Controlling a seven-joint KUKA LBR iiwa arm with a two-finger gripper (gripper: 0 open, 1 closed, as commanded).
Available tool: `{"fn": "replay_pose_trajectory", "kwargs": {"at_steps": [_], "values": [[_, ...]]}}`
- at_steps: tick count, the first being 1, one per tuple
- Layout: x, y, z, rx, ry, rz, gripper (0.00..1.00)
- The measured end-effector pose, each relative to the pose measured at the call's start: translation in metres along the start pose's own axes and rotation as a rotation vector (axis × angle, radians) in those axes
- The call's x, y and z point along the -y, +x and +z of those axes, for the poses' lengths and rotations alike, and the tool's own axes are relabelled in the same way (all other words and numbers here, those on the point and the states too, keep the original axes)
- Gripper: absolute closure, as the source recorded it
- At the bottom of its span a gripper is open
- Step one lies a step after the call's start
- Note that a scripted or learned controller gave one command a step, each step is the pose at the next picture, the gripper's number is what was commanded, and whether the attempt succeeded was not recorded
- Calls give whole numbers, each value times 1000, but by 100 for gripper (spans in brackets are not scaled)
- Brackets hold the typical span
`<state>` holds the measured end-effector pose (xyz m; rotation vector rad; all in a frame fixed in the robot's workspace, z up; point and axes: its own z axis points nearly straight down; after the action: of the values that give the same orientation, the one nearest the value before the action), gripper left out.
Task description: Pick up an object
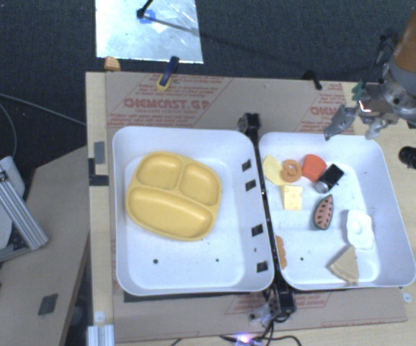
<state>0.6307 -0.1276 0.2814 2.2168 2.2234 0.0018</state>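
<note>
Claw (pixel 357 124) sits at far right, over the far rim of the right bin (pixel 395 215), fingers spread apart w/ nothing between them. One fingertip (pixel 335 130) points left-near, the other is beside it to the right. Arm (pixel 415 56) comes in from top right, orange band above the wrist.

Right bin holds the small stuff. Far-left part: pale yellow disc (pixel 271 169), w/ a ring (pixel 291 170) touching its right edge, then a red piece (pixel 313 166) just right of the ring. Black block (pixel 329 176) w/ a grey end lies tilted, touching the red piece on its near-right. Yellow square (pixel 293 197) sits just near of the ring. Brown oval (pixel 324 212) w/ spots is mid-bin, upright in the view. White lump (pixel 360 229) lies right of the oval, close to it. Tan wedge (pixel 345 266) at near right. A small tan bit (pixel 280 251) rests at the left wall, near side; can't tell what it is.

All of these lie well apart from the claw, nearer than it; closest are the red piece and black block.

Left bin (pixel 132 265) holds a yellow tray (pixel 172 194) w/ three compartments, tilted a bit, in its far-left half.

Bench (pixel 215 101) under the bins shows brown card w/ red print. Beyond it, a shiny sheet (pixel 150 20) on dark floor.
</note>
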Motion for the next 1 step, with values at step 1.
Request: {"fn": "replay_pose_trajectory", "kwargs": {"at_steps": [1], "values": [[-35,-46,89,1,3,4,0]]}}
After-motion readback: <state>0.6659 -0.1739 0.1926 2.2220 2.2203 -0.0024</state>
